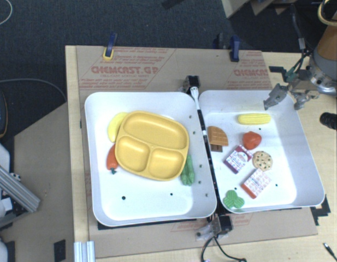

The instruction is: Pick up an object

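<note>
Yellow tray (152,144) hides most of carrot (112,159) and greens (187,171); hand (286,96) spread, holding nothing.

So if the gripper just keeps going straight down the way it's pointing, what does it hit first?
Probably the bare floor of the right bin near its top edge. The gripper points down and leftward; the corn cob lies a little further along. Depth is uncertain.

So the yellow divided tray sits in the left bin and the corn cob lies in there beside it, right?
Not quite. The camera view shows the yellow divided tray in the left bin, but the corn cob lies in the right bin, near its far edge.
</note>
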Available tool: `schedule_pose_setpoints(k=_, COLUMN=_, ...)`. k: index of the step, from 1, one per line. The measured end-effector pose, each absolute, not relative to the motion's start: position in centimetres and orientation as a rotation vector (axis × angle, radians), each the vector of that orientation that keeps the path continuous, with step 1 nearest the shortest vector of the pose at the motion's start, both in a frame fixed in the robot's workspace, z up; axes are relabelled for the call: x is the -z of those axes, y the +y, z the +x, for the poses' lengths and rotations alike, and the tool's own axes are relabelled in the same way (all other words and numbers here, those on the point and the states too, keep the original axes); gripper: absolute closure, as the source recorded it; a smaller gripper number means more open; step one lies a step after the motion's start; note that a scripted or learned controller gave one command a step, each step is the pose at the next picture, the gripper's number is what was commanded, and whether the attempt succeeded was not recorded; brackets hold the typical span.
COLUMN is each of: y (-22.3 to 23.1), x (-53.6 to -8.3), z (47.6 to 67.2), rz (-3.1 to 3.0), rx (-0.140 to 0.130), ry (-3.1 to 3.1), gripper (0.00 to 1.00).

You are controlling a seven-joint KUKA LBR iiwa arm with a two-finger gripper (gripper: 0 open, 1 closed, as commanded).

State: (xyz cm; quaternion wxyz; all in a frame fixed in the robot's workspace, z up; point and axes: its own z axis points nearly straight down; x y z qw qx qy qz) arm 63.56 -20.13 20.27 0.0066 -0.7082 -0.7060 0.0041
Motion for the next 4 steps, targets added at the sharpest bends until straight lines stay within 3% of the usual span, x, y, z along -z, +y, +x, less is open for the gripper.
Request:
schedule_pose_setpoints(k=1, y=-20.1, x=-21.2, z=63.9, rz=-2.221, rx=0.000, ry=-2.222, gripper=0.00)
schedule_pose_setpoints(k=3, y=-19.4, x=-10.5, z=63.7, rz=-2.216, rx=-0.004, ry=-2.221, gripper=0.00)
schedule_pose_setpoints(k=4, y=-19.2, x=-8.3, z=63.7, rz=-2.216, rx=-0.003, ry=-2.222, gripper=0.00)
